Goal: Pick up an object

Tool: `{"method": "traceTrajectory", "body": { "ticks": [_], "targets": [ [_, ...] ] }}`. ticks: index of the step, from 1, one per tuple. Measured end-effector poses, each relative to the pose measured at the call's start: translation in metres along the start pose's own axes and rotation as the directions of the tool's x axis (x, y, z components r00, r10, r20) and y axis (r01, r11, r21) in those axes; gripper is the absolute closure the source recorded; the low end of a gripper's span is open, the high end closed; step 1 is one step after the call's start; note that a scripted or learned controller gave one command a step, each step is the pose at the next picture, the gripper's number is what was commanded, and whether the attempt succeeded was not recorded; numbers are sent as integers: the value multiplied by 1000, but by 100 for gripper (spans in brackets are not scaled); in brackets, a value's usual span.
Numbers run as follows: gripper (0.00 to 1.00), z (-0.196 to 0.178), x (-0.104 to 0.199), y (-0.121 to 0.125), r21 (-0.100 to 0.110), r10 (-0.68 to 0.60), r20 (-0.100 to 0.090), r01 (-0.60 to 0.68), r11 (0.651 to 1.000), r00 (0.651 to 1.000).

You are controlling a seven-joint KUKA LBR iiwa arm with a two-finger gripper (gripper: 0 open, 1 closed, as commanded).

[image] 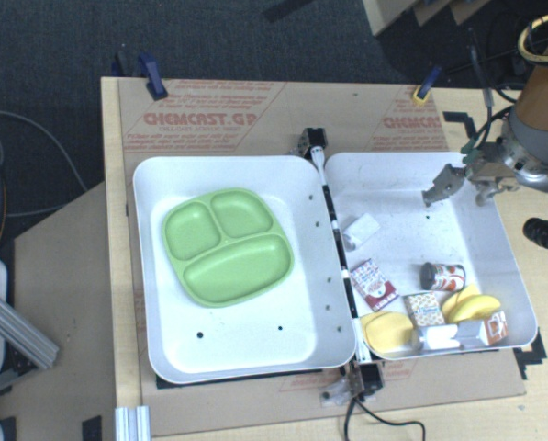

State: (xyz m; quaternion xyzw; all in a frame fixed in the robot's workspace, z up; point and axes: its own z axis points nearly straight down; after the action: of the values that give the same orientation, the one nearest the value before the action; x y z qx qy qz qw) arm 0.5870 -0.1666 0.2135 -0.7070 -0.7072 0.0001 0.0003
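Gripper (pixel 459 184) up at the far right corner of the right bin (pixel 402 177), above the bin floor. Fingers spread apart, one dark tip pointing left toward the bin's middle, the other nearer the wrist; nothing between them. No hold on anything yet.

Just below and left of the gripper, bare white bin floor. Farther out, a small pale packet (pixel 360 229) near the bin's left wall. Toward the near side, well apart from the gripper: a red-and-white packet (pixel 374 284) by the divider, a small can (pixel 442 277) on its side, a checkered box (pixel 425 310), a banana (pixel 471 304), a yellow round piece (pixel 389 332) and a flat packet with red print (pixel 494 327), all crowded together in the near corner, several touching.

Across the divider, in the left bin (pixel 163 329), a green divided plate (pixel 228 244), lying flat, far from the gripper.

Under both bins, a brown board on the surface (pixel 246 108), clamped at the far edge.

Judged from this: task barely begun. Nothing lifted, every object resting in a bin. Left to do: choose a target, probably the lone pale packet or the can as the least crowded, travel over it, descend, close, lift clear.
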Motion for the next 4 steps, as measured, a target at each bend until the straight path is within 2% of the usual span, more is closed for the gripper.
{"method": "traceTrajectory", "body": {
  "ticks": [1,2,3,4],
  "targets": [
    [0,129,-19,-48,-1,1,1,-1,1000,1000],
    [0,129,-15,-88,0,1,-1,-1,1000,1000],
    [100,118,-16,-87,-4,2,1,-2,1000,1000],
    [100,82,41,-51,-2,-2,0,2,1000,1000]
  ]
}}
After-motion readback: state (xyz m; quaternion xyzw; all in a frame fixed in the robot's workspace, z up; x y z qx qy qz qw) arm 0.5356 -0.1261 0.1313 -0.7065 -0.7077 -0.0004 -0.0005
